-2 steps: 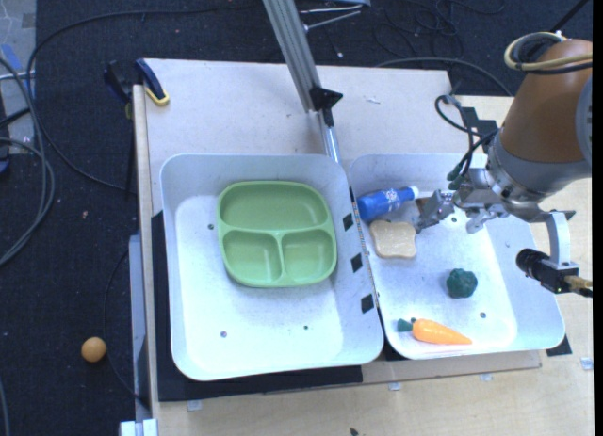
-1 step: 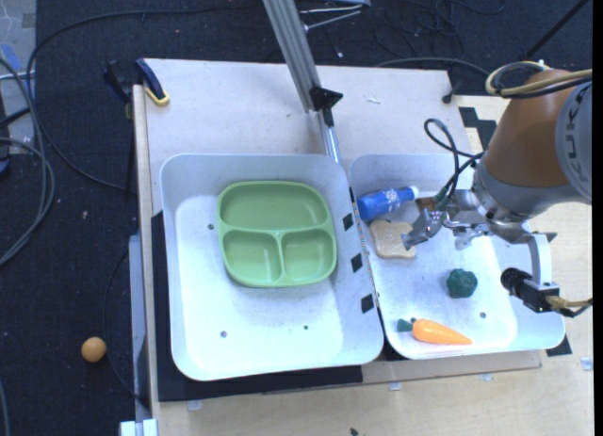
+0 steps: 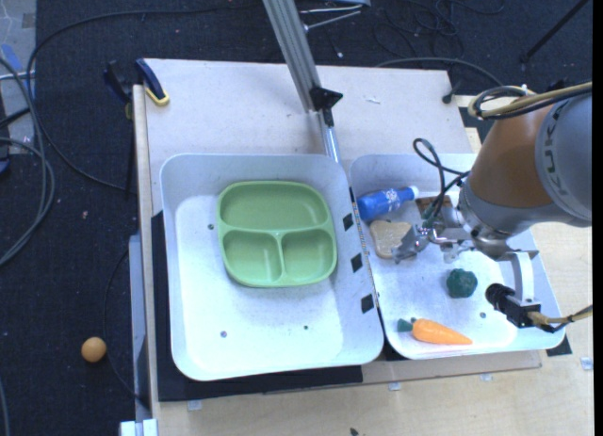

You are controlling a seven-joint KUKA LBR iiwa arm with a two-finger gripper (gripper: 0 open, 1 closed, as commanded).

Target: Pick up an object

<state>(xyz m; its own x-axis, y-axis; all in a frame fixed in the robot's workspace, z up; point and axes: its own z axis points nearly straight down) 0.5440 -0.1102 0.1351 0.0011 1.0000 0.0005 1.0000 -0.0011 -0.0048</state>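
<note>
The right bin [image 3: 499,345] holds a blue bottle with a white cap [image 3: 386,201] at the back, a flat tan piece [image 3: 388,235] below it, a dark green lump [image 3: 461,282] and an orange carrot [image 3: 438,332] near the front edge. My gripper [image 3: 429,239] hangs low over the middle of this bin, just right of the tan piece and above-left of the green lump. It is open, with nothing between its fingers. The grey and orange arm covers the bin's right back part.
The left bin [image 3: 188,331] carries a green divided plate [image 3: 277,234]. A slanted metal pole [image 3: 297,43] comes down to the ridge between the bins. Cables loop by the wrist. A small orange ball [image 3: 92,348] lies on the dark floor at left.
</note>
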